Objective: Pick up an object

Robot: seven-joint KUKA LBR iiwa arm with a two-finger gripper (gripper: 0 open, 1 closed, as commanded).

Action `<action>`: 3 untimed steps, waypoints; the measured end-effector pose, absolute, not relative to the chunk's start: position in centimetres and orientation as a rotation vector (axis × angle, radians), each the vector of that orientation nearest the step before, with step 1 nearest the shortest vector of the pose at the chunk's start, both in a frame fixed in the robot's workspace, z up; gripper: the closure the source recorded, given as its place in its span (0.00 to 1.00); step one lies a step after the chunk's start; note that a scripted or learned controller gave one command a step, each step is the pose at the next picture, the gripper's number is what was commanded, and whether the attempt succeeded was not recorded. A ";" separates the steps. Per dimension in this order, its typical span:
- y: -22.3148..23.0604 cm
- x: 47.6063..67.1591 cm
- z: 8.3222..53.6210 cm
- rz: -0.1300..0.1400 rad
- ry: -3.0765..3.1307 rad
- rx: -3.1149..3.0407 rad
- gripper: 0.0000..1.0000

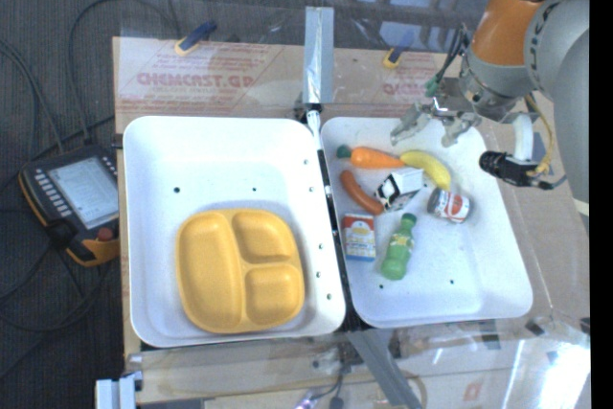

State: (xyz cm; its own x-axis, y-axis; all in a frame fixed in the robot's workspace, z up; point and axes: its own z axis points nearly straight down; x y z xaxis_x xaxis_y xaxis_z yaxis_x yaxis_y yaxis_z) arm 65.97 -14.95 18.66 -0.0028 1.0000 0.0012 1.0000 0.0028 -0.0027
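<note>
My fingers are spread open with nothing between them. My gripper hangs over the far edge of the right bin, near its far right corner, above bare white floor. My grey arm reaches in from the right, with the orange band above the wrist.

The nearest things to my fingers lie just toward the bin's middle. A carrot lies along the far side, pointing toward the right edge. A banana lies just beside it, curving toward the near right. Touching the banana's near side is a small white box. Left of that, a sausage lies at a slant. To the right of the box a small can lies on its side. Nearer the front edge are a small carton, by the left wall, and a green bottle lying beside it.

The left bin holds a yellow divided tray toward its near edge.

As I judge it, the pick is not yet begun in earnest: nothing is grasped and nothing lifted. What is left is to choose a thing, likely the banana or carrot as the closest, come down over it, close and raise it.
</note>
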 end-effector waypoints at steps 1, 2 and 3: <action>-18.8 64.5 9.7 0.005 -2.193 -2.252 0.00; -18.8 64.5 10.5 0.010 -2.194 -2.251 1.00; -13.7 66.9 18.4 0.000 -2.277 -2.165 1.00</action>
